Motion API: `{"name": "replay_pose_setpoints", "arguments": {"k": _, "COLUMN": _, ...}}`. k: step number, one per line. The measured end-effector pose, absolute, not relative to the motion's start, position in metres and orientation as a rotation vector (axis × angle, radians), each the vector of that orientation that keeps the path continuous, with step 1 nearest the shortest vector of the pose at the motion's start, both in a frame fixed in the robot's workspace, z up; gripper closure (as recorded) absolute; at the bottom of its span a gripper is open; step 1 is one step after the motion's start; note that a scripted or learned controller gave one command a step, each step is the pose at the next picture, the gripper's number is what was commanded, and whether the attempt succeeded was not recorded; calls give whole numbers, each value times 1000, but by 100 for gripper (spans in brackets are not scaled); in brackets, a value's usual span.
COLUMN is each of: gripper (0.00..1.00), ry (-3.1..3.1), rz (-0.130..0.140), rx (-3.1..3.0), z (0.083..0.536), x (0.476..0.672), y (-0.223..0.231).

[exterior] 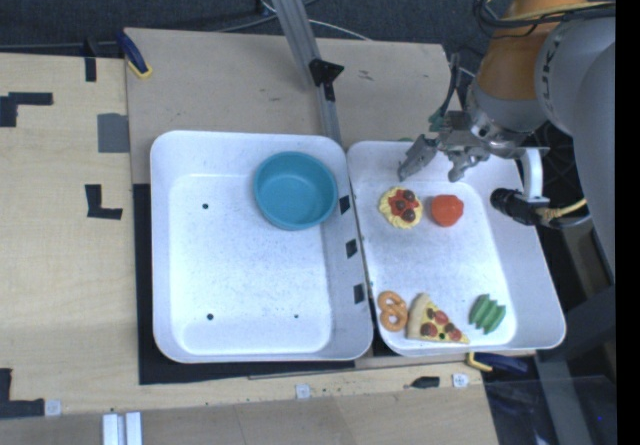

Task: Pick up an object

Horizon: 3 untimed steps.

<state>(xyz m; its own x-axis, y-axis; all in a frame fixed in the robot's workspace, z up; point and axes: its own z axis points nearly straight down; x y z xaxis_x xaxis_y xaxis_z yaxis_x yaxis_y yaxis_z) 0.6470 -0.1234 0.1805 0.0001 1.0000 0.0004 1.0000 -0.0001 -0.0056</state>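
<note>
Nearest my camera, a triangular toy pizza slice [436,320] lies against the front rim of the right-hand shallow white bin [520,251], between a small brown pretzel [390,308] and a green pea-pod piece [487,312].

My end effector [438,166] hangs over that bin's far end, its two grey fingers spread wide with nothing between them. Just in front of it sit a round yellow toy tart with red toppings [402,207] and a red tomato-like piece [446,210], side by side but apart; I judge either a fair target. Open floor surrounds both, though the tart lies near the dividing rim.

The left white bin [190,263] holds a blue plastic bowl [294,189] at its far right corner. Both bins rest on the pale tabletop [60,263].
</note>
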Motion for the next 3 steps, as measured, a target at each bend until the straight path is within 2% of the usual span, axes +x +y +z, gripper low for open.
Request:
{"name": "replay_pose_setpoints", "arguments": {"k": 2, "gripper": 0, "ry": -2222, "rz": 1, "rx": -2220, "z": 88, "x": 642, "y": -114}}
{"name": "replay_pose_setpoints", "arguments": {"k": 3, "gripper": 100, "ry": -2224, "rz": -1, "rx": -2221, "z": 100, "x": 643, "y": -114}}
